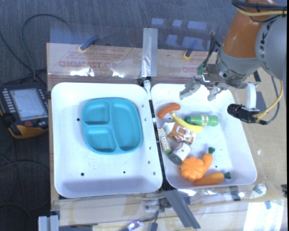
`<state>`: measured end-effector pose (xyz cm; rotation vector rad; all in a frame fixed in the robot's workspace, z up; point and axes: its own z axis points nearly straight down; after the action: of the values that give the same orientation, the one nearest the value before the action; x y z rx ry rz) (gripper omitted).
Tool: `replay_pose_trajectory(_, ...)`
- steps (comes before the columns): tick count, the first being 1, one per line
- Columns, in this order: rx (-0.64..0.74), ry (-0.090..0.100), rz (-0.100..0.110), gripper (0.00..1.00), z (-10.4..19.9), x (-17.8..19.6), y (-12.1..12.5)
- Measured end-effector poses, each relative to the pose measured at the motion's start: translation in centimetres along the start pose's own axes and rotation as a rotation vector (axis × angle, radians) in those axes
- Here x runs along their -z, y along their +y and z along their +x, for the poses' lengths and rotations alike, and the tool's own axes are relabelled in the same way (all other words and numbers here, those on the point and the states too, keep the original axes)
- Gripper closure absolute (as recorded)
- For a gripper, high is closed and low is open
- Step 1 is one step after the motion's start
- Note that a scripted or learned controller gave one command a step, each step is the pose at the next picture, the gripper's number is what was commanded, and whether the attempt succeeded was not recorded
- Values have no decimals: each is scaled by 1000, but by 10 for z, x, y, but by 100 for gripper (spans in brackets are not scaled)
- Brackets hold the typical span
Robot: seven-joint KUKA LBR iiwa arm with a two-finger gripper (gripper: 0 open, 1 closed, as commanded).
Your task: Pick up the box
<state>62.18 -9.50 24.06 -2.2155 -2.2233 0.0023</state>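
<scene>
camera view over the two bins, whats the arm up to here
The arm's gripper hangs open above the far end of the right bin, holding nothing. The box lies in that bin's toy pile, with a banana resting against it, untouched. The left bin holds a blue divided plate.

Light is bright and even, cool in tone, falling from above. The white bins are close to overexposed, and their surfaces lose detail. Glare flares on the clear plastic sheet toward twelve o'clock and on the tape strips near five o'clock. Shadows are soft and short. The picture is slightly soft overall, with colour fringing at the bin rims.
</scene>
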Motion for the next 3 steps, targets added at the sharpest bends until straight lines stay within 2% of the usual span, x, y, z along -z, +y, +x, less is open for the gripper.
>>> replay_pose_trajectory(1, 62, 0, 2, 0, 82, -54, -55)
replay_pose_trajectory(2, 368, -1, -1, 0, 120, -58, -30)
replay_pose_trajectory(3, 514, -1, -1, 0, 132, -58, -44)
